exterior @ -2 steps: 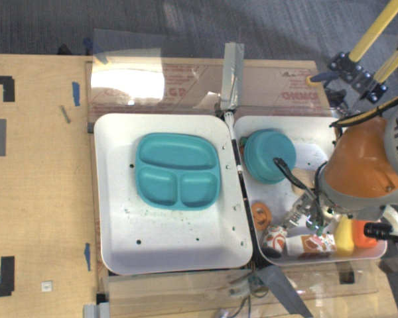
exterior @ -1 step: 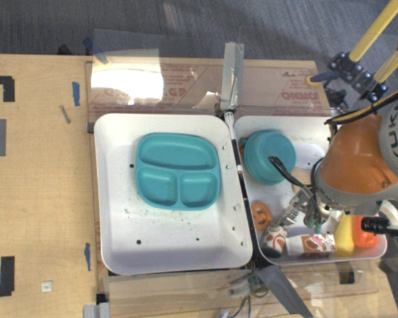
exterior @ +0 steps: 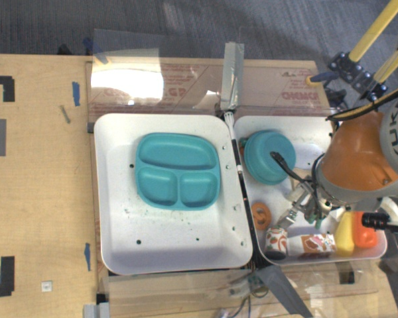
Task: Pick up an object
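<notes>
Small can (exterior: 276, 241) seen at 6 o'clock of right bin (exterior: 378, 252); jaws (exterior: 298, 211) lowered above it, state untellable; nothing lifted yet.

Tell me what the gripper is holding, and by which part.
It cannot be told: the gripper hangs low in the right bin, but no object shows between its fingers.

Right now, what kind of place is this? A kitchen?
Probably a robot lab, not a kitchen: two white bins on a taped wooden bench, a teal toy plate, and a robot arm reaching in.
</notes>
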You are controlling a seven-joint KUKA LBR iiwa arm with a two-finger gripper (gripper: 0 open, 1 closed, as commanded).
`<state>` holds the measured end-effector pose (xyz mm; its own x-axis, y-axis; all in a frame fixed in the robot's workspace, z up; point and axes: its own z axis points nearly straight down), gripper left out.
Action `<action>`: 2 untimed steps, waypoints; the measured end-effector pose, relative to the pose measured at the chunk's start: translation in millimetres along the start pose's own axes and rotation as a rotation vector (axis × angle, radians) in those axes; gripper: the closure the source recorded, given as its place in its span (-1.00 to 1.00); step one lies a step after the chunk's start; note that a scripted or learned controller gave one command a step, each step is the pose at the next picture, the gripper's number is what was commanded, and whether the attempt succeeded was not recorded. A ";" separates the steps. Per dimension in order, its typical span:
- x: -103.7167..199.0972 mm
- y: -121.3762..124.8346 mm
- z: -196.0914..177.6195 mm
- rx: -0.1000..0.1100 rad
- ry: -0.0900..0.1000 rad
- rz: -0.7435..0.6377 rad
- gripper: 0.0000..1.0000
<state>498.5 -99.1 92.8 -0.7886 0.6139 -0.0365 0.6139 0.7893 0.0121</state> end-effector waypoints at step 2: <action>-91.1 46.8 -35.5 -0.006 -0.013 -0.101 -1.00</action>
<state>597.8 -117.5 132.2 -0.8460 0.5307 -0.0513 0.5308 0.8474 0.0132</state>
